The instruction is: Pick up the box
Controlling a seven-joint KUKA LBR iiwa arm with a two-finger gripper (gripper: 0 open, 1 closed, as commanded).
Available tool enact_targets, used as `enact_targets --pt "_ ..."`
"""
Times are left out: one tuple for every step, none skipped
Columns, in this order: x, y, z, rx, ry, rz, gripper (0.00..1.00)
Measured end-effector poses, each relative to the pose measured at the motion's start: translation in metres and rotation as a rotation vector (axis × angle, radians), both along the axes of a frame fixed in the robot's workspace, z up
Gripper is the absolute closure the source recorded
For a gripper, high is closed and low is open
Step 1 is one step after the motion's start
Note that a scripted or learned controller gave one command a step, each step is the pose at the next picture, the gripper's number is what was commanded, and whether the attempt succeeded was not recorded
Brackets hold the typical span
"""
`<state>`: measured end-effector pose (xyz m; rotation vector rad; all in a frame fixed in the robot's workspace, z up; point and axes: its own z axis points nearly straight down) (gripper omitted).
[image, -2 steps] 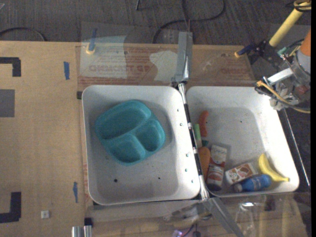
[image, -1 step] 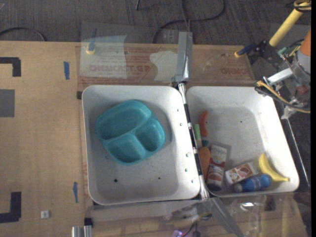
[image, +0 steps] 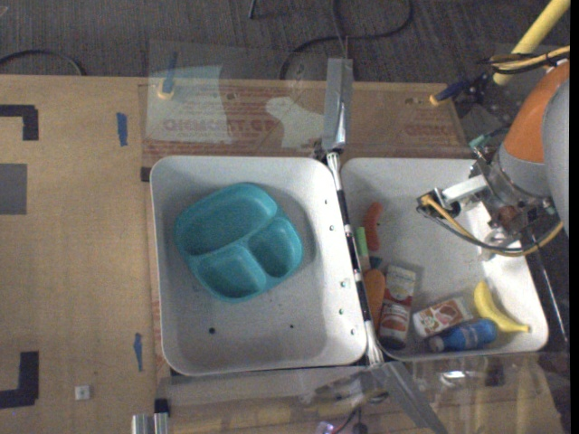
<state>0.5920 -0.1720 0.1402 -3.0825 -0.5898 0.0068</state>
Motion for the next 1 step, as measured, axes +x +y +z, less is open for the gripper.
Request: enact_targets --pt "0.0026 0.0692 -0.0529 -0.003 -0.007 0.021 0.0"
